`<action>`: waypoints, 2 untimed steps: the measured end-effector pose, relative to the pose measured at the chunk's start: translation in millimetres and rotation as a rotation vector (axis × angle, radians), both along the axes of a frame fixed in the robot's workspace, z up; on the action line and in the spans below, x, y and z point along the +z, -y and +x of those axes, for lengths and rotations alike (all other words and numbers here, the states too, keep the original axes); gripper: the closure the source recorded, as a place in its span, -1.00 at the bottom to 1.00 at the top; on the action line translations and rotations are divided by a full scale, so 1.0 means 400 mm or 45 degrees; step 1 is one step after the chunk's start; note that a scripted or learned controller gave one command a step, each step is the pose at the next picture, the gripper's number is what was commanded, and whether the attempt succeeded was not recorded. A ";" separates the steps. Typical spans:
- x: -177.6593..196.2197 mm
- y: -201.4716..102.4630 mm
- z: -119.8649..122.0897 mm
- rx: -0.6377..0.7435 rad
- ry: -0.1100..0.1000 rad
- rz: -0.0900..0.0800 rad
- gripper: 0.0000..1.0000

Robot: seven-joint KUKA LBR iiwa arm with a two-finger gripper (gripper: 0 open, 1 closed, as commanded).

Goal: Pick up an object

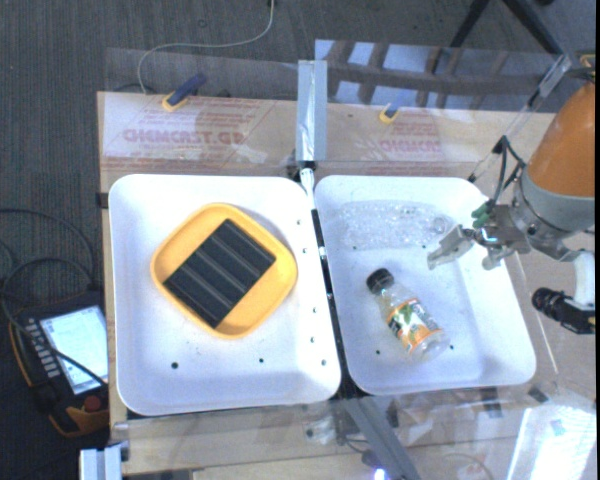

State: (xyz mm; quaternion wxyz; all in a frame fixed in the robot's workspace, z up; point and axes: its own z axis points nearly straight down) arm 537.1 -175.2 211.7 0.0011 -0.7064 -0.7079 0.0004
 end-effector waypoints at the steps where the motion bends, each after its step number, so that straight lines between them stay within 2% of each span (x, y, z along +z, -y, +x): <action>1: -0.116 -0.016 0.013 -0.181 -0.002 0.001 -1.00; 2: -0.243 -0.018 -0.053 -0.440 -0.003 -0.002 -1.00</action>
